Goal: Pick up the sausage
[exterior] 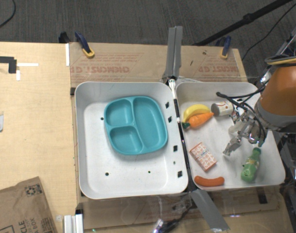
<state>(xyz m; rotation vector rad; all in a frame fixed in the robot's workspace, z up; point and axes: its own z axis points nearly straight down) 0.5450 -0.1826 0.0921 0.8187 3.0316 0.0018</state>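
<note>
The sausage is a short red-orange link lying flat near the front edge of the right bin. My gripper hangs over the middle of that bin, behind and to the right of the sausage, well apart from it. Its two metal fingers point down and left with a gap between them and nothing in it. The arm's orange band is at the right edge.
In the right bin lie a banana, a carrot, a small grey can, a pink box and a green bottle. The left bin holds a teal divided plate.
</note>
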